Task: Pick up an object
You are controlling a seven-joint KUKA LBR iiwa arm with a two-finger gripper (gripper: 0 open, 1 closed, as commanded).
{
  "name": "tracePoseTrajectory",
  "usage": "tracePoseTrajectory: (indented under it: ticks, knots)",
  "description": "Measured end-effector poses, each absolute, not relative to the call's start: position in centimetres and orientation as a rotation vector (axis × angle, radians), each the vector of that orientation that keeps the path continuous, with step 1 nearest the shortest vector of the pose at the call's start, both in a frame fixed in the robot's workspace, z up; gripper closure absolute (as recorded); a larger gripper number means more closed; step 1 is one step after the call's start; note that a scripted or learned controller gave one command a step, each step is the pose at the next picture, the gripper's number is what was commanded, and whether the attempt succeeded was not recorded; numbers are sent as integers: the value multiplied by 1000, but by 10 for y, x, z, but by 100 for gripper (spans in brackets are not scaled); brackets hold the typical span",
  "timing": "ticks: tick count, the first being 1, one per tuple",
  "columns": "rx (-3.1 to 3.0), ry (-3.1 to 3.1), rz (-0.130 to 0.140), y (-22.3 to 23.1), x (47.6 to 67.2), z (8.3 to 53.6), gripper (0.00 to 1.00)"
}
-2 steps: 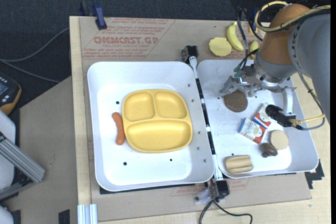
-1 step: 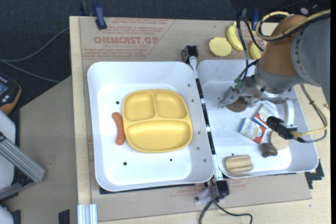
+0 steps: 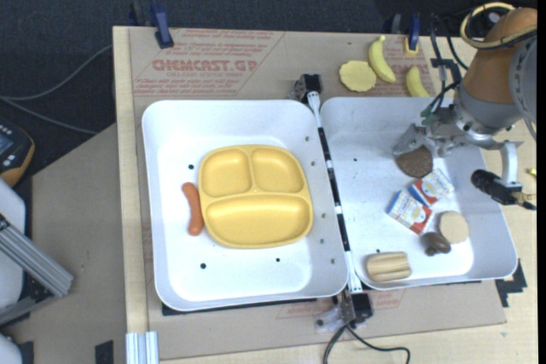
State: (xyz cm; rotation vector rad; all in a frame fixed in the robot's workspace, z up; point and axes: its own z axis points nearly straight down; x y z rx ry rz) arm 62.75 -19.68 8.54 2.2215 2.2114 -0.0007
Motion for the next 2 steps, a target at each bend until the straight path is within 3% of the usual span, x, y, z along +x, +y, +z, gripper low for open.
tracePoseTrajectory:
  ticks: [1,2]
  knots:
    - [2222,2221,-1,-190,624,85,0]
    - [2218,2219,1,-191,625,96,100]
